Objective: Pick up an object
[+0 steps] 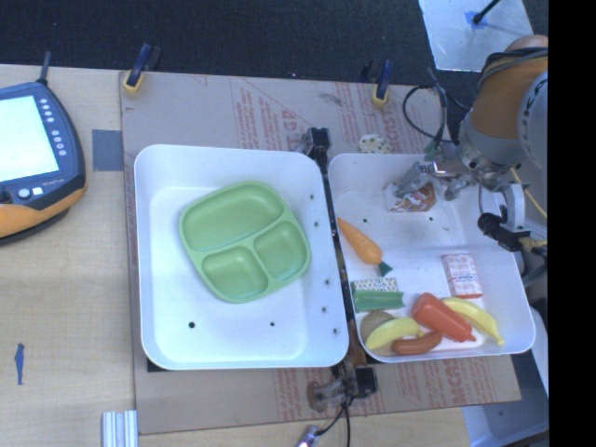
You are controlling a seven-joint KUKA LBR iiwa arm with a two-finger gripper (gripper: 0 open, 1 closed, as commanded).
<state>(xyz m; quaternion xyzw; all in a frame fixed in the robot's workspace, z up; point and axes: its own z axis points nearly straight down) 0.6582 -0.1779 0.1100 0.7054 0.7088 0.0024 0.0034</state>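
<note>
Two risks stand out to me. One is a grab that closes on nothing: the gripper (410, 186) hangs low over the right bin (521, 277), near its 12 o'clock edge. The small brown-and-red item (424, 200) below it looks flat and crumpled, the sort of thing that slides away or stays pressed to the floor. The other is the bin's back wall, just past the gripper toward 12 o'clock. A descent that drifts that way could knock the rim instead of meeting the item.

Whether the gripper is wide or narrow I cannot tell from where I stand; the metal parts blur together against the white floor. Nor can I say that it holds anything.

That small item lies just at the gripper's 5 o'clock, so close that I cannot tell whether they touch. Everything else sits well apart. The carrot (360, 240) lies toward the gripper's 7 o'clock by the bin's left wall, and the pink packet (461, 275) toward 5 o'clock. The heap with the banana (477, 318) and red pepper (442, 317) crowds the near edge at 6 o'clock. In the left bin (158, 277) rests a green divided plate (245, 240).
</note>
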